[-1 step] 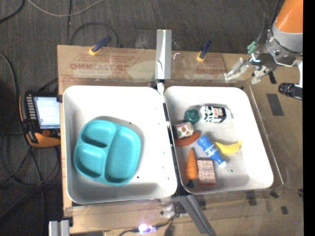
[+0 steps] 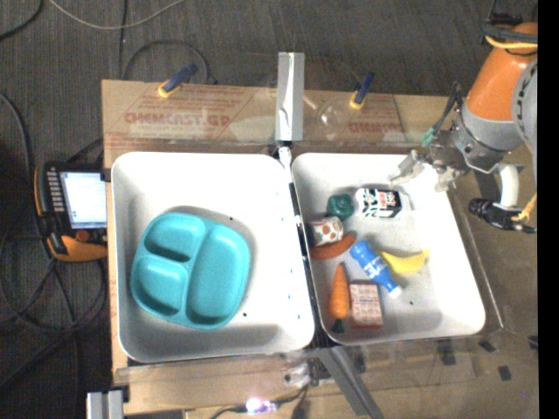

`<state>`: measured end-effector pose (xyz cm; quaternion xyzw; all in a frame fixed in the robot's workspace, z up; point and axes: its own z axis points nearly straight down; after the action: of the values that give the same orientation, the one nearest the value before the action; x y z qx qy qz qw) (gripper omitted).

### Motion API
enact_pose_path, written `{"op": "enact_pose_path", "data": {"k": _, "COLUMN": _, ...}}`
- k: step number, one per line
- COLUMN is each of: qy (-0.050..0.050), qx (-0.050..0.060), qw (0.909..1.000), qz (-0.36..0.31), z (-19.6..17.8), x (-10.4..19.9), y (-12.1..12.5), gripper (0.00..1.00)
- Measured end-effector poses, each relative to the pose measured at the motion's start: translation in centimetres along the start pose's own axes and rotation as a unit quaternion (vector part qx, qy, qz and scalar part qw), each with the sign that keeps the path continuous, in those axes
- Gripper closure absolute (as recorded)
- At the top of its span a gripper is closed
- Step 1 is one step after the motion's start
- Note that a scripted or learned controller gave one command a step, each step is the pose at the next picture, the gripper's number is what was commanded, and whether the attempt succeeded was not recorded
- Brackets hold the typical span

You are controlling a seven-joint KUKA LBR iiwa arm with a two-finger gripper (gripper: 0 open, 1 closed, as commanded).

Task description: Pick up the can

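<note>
The can (image 2: 327, 230) is small, with a red and white label, and lies at the left side of the right bin (image 2: 454, 234), close to the divider. My gripper (image 2: 425, 173) hangs over the bin's far right corner, up and to the right of the can and well apart from it. It stands open with nothing between its two pale fingers (image 2: 405, 172). The orange-banded arm (image 2: 498, 85) reaches in from the upper right.
Around the can lie a green round item (image 2: 341, 205), a black-and-white carton (image 2: 380, 201), a red sausage (image 2: 333, 249), a blue bottle (image 2: 374, 267), a banana (image 2: 405, 261), a carrot (image 2: 339, 293) and a small box (image 2: 365, 305). A teal divided plate (image 2: 192, 269) fills the left bin (image 2: 131, 182).
</note>
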<state>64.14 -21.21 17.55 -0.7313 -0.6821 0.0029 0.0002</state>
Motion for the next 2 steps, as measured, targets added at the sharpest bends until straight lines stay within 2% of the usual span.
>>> {"op": "enact_pose_path", "data": {"k": 1, "qy": 0.002, "qx": -0.001, "qw": 0.9818, "qz": 0.190, "z": 7.1, "x": 1.2, "y": 0.1, "gripper": 0.00}}
{"op": "enact_pose_path", "data": {"k": 2, "qy": 0.001, "qx": 0.003, "qw": 0.9826, "qz": 0.186, "z": 7.9, "x": 2.0, "y": 2.4, "gripper": 0.00}}
